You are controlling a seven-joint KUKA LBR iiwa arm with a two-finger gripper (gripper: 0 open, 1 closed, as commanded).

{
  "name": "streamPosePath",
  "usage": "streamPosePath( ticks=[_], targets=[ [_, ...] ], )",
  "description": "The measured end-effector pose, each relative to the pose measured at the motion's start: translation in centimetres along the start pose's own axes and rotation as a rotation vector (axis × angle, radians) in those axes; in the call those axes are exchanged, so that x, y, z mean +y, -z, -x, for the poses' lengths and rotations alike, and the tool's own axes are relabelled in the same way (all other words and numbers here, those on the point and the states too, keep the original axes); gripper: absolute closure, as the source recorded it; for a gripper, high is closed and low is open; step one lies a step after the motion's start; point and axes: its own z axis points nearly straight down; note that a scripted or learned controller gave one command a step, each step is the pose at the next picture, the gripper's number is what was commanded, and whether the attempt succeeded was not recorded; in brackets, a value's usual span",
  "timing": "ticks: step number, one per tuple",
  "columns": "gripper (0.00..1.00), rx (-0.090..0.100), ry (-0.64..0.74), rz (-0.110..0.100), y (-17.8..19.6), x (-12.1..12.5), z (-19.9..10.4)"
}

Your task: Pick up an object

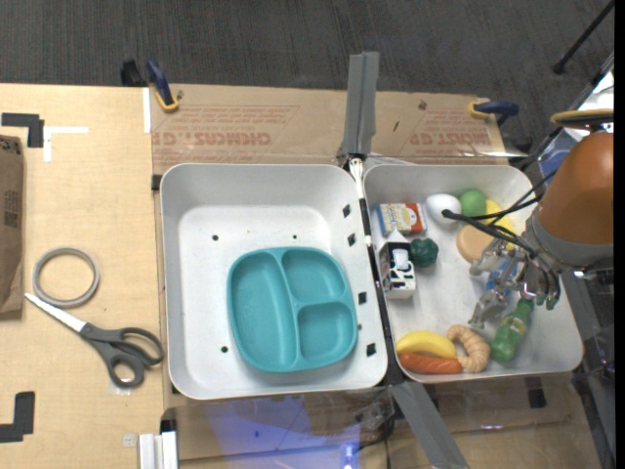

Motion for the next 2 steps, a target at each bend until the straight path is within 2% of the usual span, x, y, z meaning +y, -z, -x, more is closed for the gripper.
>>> streamPosePath(
  ticks=[1,2],
  targets=[
    [1.00,-0.005,0.002,0.000,1.06,0.06,0.16],
    [0.00,-0.005,0.002,0.000,1.06,0.07,0.15]
  ],
)
